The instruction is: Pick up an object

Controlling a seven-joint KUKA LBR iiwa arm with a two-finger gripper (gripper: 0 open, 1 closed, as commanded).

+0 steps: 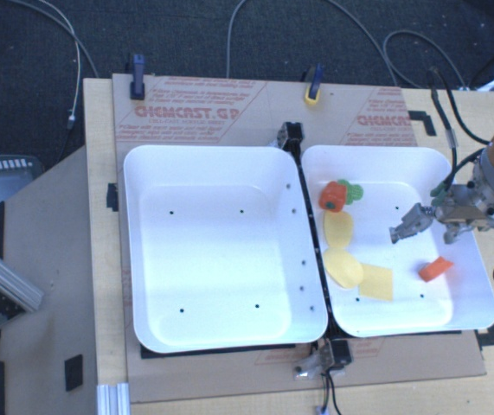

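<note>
The right bin (pixel 402 158) holds several small objects. A red-orange piece (pixel 333 197) with a green piece (pixel 353 192) touching it lies at the bin's upper left. Below them sit a pale yellow oval (pixel 338 229), a yellow round piece (pixel 344 268) and a yellow square block (pixel 376 282). A small orange object (pixel 435 269) rests near the bin's lower right. My gripper (pixel 426 230) hangs over the right half of this bin, just above the orange object, open with nothing between its fingers.
The left bin (pixel 143 232) stands beside the right one, separated by a black divider strip (pixel 303 232). Both rest on a cardboard sheet (pixel 229 102) held by blue and yellow clamps. Cables run along the far edge.
</note>
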